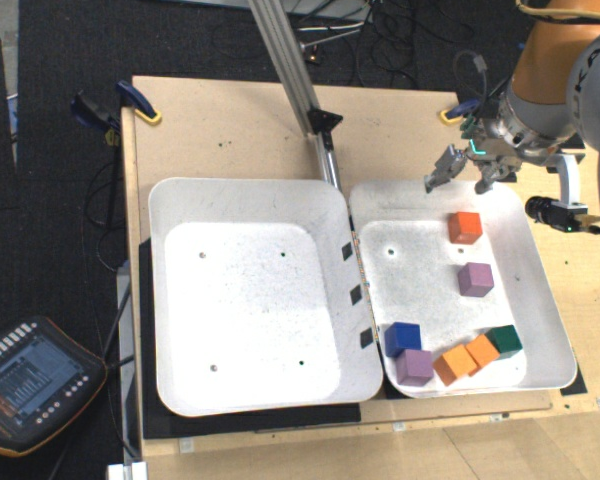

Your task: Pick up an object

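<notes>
So the gripper (471, 170) is seen up over the far edge of the right bin (547, 298), hanging off the grey arm with the orange band (558, 48) that comes in from the right. The jaws are spread wide and nothing is held between them.

All the blocks are found in the right bin. An orange cube (465, 227) is sat just below the gripper, close but not touched by it. A purple cube (475, 279) is placed a bit nearer the camera, apart from the rest. Along the near edge a cluster is packed together: a blue cube (402, 338), a second purple cube (414, 366) right against it, a second orange cube (459, 360), and a green cube (504, 342).

The left bin (170, 268) is set beside it on the desk (230, 133). A pendant (30, 383) is left off the desk's left side.
</notes>
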`<control>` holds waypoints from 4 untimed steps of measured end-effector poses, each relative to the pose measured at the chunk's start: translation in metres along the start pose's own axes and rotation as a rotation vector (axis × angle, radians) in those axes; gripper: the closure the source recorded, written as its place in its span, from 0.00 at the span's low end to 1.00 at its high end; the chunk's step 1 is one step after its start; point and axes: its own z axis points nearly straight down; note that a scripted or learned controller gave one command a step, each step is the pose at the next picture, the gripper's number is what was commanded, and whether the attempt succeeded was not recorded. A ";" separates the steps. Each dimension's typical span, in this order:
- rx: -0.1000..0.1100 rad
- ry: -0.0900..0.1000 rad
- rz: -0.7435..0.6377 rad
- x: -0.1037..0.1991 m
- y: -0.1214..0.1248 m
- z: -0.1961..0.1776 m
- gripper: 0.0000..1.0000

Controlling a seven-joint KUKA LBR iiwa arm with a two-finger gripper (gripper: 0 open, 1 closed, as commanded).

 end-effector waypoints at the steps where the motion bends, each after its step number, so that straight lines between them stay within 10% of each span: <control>1: -0.004 -0.002 -0.002 0.000 0.001 -0.004 0.00; 4: -0.002 -0.001 -0.002 0.012 0.002 0.115 0.00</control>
